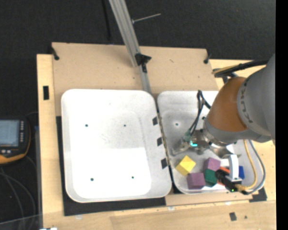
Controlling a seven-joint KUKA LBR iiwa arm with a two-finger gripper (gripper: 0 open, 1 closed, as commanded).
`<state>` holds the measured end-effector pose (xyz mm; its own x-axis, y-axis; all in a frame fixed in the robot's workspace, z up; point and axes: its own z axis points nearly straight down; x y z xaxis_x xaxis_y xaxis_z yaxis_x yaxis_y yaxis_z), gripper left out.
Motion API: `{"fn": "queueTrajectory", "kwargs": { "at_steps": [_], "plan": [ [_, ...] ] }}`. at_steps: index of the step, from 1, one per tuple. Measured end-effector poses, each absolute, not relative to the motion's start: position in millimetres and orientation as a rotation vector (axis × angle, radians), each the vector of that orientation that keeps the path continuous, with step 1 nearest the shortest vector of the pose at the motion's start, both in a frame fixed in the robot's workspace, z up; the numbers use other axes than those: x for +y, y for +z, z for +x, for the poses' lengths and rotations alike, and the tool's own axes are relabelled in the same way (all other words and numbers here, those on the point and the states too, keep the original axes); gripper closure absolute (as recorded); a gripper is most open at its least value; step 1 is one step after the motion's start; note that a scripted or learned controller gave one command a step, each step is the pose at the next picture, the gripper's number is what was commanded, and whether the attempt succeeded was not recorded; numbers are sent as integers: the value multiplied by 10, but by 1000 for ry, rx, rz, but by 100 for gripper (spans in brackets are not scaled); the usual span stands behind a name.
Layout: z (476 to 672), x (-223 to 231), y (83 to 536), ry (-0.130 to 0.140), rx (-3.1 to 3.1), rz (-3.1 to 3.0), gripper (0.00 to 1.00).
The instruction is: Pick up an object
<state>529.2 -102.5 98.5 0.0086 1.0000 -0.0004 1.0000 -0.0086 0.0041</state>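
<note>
Reaching step: my pincer [191,143], grip state unreadable, hovers over the right bin [175,104]; next, descend squarely on the yellow block [186,166].

Arm [245,109] cut off at frame's right; its bulk hides the right bin's [175,104] far right portion. Gripper [194,143] tips too small to resolve. Items [230,169] at bin's right corner partly covered, jumbled, unidentifiable.

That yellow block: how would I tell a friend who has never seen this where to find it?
Look at the right-hand bin, under the grey and orange arm. Near its lower left lies a huddle of small blocks. The yellow block is the leftmost, the only yellow one beside purple and green neighbours.
</note>
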Motion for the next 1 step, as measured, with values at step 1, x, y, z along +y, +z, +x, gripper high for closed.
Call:
{"fn": "queueTrajectory", "kwargs": {
  "at_steps": [1],
  "plan": [
    [5611,-775,2016,10,2223,2209,0]
  ]
}}
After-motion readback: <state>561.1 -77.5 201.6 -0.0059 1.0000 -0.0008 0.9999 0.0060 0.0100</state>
